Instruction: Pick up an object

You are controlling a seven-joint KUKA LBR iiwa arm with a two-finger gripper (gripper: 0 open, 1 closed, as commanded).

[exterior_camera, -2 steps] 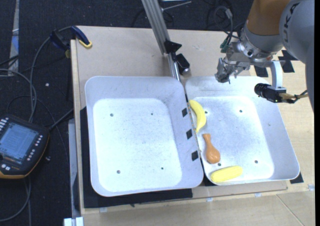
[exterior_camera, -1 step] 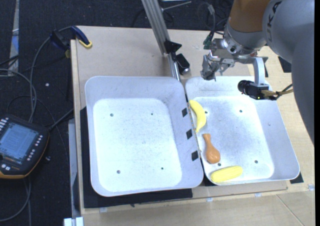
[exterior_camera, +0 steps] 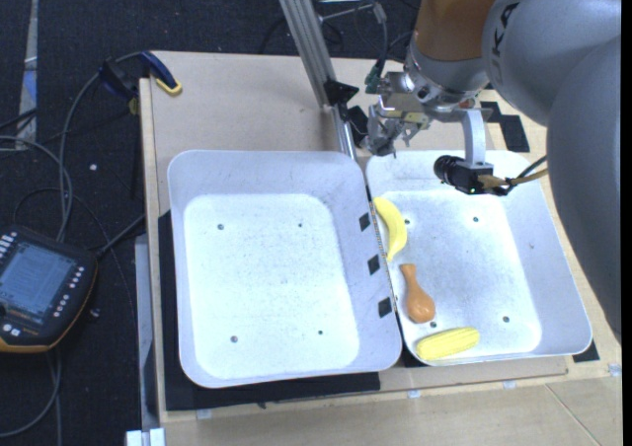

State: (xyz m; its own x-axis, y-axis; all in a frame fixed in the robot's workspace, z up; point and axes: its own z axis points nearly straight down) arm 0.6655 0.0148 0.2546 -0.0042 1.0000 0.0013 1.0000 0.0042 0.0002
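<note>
The right bin (exterior_camera: 513, 237) holds three objects along its left side. A yellow banana (exterior_camera: 392, 225) lies near the dividing wall. Below it rests an orange drumstick-shaped piece (exterior_camera: 417, 294), and a yellow corn cob (exterior_camera: 447, 341) lies at the bin's front edge. My gripper (exterior_camera: 387, 138) hangs above the far left corner of the right bin, well behind the banana and apart from all three objects. Nothing shows in its grasp.
The left bin (exterior_camera: 267, 266) stands beside the right one. A slanted metal pole (exterior_camera: 306, 30) rises just behind the gripper. A small black camera unit (exterior_camera: 462, 174) hangs off the wrist over the right bin. A handheld pendant (exterior_camera: 35, 286) lies off the bench at the left.
</note>
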